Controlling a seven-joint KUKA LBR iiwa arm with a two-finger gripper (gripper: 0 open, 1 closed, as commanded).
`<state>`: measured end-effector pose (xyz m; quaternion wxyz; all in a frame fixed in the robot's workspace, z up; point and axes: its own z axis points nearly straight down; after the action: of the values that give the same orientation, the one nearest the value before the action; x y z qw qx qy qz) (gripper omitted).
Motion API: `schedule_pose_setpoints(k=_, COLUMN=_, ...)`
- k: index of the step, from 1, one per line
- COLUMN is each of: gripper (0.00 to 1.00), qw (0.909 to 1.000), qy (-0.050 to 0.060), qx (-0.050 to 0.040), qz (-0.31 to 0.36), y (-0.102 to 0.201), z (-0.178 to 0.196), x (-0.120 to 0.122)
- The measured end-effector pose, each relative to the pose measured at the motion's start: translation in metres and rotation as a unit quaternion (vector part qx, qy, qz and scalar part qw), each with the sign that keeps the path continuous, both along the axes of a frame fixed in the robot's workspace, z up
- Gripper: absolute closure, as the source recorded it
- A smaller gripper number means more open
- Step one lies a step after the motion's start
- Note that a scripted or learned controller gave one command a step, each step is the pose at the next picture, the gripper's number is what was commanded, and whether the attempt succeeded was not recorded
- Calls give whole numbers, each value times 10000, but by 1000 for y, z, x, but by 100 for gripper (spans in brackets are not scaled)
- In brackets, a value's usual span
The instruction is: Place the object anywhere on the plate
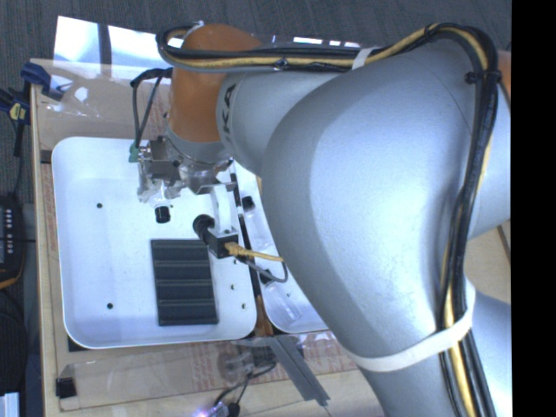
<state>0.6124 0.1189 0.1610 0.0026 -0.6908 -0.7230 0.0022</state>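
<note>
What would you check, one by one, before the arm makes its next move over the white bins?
1. Dark ribbed plate lies flat in the left bin: ok.
2. Plate's top is bare for a drop: ok.
3. Gripper is over the left bin: ok.
4. Gripper is above the plate: not ok, it sits beyond the plate's far edge.
5. Object is in its grasp: cannot tell.
6. Right bin contents: cannot tell, the arm covers it.

Setting: robotics laboratory or test cell. Evidence: large grey industrial robot arm with an orange band above the wrist, black and yellow cables clipped along its casing; pale wooden bench bearing shallow white plastic bins side by side; grey carpeted floor beyond; blue clamp at the bench's far left corner.
</note>
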Motion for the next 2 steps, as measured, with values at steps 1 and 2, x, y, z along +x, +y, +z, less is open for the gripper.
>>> schedule_pose_setpoints(k=1, gripper=100, qw=9984, qy=-9, qx=-8, qz=-559, y=2, z=-62, x=31)
schedule_pose_setpoints(k=2, gripper=100, qw=9112, qy=0, qx=-22, qz=-4120, y=15, z=-70, x=43)
